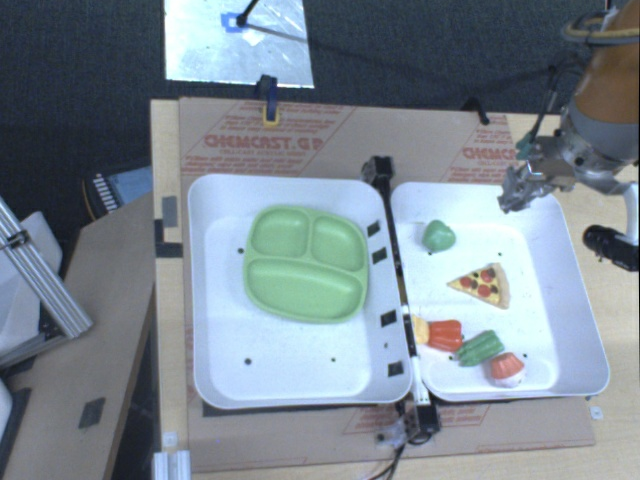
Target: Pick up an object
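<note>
5 toys in right bin (570, 268), gripper (517, 194) above far edge.

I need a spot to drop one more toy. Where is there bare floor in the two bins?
Left bin: bare strips around the green tray, widest along its near edge. Right bin: bare right of the pizza slice. Crowded near corner: red pepper, green pepper, radish.

Robot lab: white bins (300, 393) on cardboard-covered bench (300, 138), aluminium framing (40, 278)
</note>
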`<state>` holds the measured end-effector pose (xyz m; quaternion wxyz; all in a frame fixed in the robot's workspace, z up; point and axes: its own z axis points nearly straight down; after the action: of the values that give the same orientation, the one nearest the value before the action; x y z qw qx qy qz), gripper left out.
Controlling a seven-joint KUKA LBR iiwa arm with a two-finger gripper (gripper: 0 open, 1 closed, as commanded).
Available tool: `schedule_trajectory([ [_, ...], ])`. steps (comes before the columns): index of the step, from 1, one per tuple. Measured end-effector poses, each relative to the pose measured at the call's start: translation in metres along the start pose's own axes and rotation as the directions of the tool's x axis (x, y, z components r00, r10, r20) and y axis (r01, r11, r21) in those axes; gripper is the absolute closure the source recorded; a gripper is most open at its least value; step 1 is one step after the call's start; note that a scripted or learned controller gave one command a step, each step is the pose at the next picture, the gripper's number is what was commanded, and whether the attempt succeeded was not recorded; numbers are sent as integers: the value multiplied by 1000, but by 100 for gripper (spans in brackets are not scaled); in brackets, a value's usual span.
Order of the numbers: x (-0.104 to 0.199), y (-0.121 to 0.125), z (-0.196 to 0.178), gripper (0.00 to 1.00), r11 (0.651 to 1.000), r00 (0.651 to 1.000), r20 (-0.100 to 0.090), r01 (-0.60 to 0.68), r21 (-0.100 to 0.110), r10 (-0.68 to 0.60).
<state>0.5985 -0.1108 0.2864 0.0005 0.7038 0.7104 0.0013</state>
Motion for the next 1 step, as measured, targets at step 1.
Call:
schedule_trajectory([
  [1,61,-3,13,100,1000,1000,-1,1,1,-1],
])
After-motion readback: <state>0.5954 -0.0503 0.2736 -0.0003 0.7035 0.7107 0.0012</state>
